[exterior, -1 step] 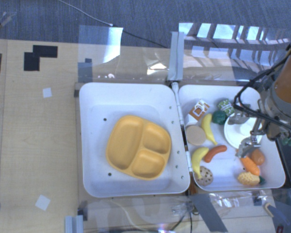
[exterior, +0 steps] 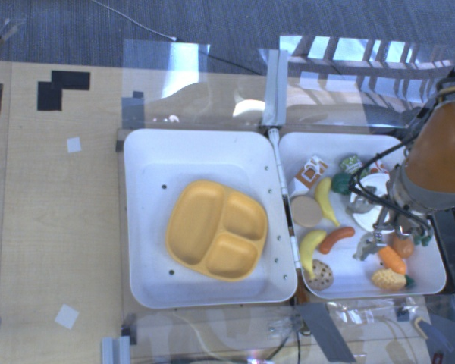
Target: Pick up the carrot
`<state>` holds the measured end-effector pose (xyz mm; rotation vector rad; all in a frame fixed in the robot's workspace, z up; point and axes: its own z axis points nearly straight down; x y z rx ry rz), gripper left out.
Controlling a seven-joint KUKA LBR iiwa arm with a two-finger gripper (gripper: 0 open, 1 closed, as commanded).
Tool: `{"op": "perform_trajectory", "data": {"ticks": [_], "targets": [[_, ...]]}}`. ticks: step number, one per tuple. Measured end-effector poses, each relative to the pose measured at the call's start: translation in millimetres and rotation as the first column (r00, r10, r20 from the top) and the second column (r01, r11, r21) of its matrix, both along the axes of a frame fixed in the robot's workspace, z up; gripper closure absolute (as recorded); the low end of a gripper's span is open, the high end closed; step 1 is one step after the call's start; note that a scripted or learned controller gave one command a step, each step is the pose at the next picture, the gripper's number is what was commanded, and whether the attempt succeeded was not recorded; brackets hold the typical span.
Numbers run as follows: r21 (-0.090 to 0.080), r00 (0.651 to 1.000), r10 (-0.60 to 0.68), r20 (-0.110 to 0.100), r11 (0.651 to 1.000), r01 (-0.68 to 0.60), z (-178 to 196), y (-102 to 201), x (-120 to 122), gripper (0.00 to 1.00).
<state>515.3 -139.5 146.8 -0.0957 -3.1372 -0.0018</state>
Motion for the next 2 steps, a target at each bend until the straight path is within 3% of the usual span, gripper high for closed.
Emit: {"op": "perform_trajectory", "data": {"ticks": [1, 2], "targets": [[-0.002, 0.993, 0.115, 0.005, 0.993, -0.115, -55, -46, -25, 0.00], [-0.005, 0.992, 0.124, 0.017, 0.992, -0.124, -41, -43, -20, 1.00]]}}
